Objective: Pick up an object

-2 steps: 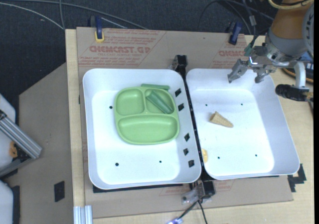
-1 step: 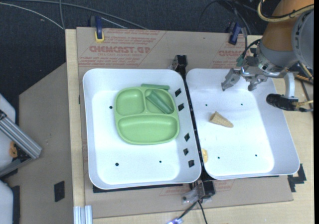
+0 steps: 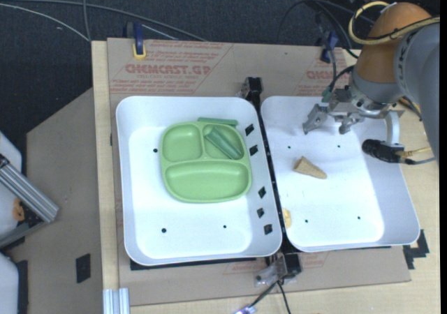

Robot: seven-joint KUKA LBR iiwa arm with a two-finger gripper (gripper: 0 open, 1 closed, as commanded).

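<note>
The grey arm (image 3: 412, 47), with its orange band, reaches in from the right and bends down over the far part of the right bin (image 3: 391, 222). Its pincer (image 3: 327, 121) hangs just above the bin floor, fingers spread, nothing between them. The table (image 3: 174, 61) is flat brown board with red printing. Both bins are shallow, smooth white plastic with rounded corners. The left bin (image 3: 140, 222) holds a green divided plate (image 3: 202, 180), matte, with rounded compartments; a darker green piece (image 3: 225, 141) lies tilted in its far right compartment. A small tan wedge (image 3: 309, 167) lies in the middle of the right bin, near the pincer but apart from it.
</note>
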